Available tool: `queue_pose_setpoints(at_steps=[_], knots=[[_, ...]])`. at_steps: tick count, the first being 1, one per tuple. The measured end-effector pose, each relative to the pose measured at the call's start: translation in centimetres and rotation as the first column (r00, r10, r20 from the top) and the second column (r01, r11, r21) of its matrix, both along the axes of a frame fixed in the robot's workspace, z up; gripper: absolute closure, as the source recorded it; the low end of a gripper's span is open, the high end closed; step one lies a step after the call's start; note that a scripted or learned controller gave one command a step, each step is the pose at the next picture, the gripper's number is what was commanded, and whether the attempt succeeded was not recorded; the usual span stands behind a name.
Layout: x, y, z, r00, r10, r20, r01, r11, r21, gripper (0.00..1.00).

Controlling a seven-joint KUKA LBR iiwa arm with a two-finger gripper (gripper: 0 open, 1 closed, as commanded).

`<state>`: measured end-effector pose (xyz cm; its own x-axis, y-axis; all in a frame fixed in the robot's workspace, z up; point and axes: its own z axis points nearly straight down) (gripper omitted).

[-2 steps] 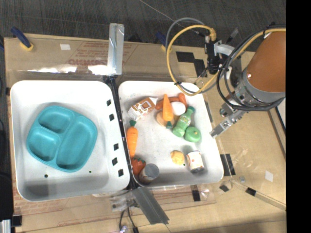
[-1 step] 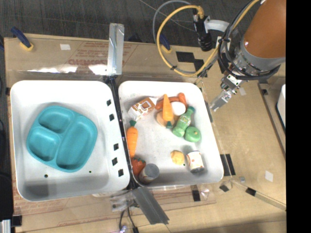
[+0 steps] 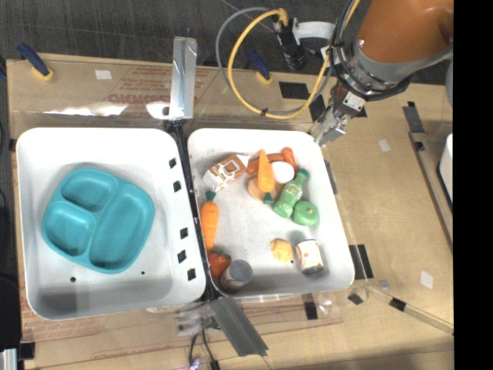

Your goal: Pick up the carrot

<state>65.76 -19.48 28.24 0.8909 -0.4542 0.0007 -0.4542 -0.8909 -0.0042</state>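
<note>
An orange carrot with a green top lies along the left wall of the right bin, pointing toward the front. A second orange, carrot-like piece stands among the clutter at the back of that bin. My gripper hangs over the bin's back right corner, well apart from both. It is open, with nothing between its fingers.
The right bin also holds an orange-and-white box, a green bottle, a green fruit, a yellow piece, a small can, and a grey can. The left bin holds a teal divided plate.
</note>
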Motion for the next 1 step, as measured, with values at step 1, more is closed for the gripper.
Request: queue_pose_setpoints(at_steps=[1], knots=[[-4.00,-1.26,-1.63,0.962,0.274,0.002,-0.274,0.962,-0.002,1.00]])
